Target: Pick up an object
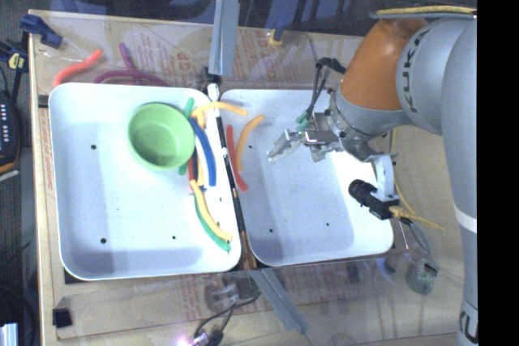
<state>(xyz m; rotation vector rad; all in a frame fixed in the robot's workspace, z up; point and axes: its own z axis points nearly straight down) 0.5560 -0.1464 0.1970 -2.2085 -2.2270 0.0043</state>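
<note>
From where I stand, the grey arm (422, 85) with its orange band comes in from the right side and bends over the right bin (324, 231). Its gripper (285, 146) hangs above the upper middle part of this bin, pointing to the left. The two metal fingers (280, 148) look a little spread, and I see nothing between them; only the white floor of the bin is under them.

Just to the left of the gripper, inside the right bin, lies an orange stick (250, 132), bent and leaning toward the top. Beside it, nearer to the wall between the bins, there is a red stick (230, 146), and a second short red piece (241, 184) lies a little lower. None of them touches the gripper.

In the left bin (105, 215) a green bowl (161, 135) sits in the upper middle part, with its opening up. At its right side there is a bundle of long sticks along the dividing wall: a blue one (208, 151), a yellow one (203, 202) and a green one (217, 235) that reaches down to the lower right corner of that bin.

Behind the left bin, on the bench (122, 308), lie an orange piece (77, 66) and a purple hose (130, 77).
</note>
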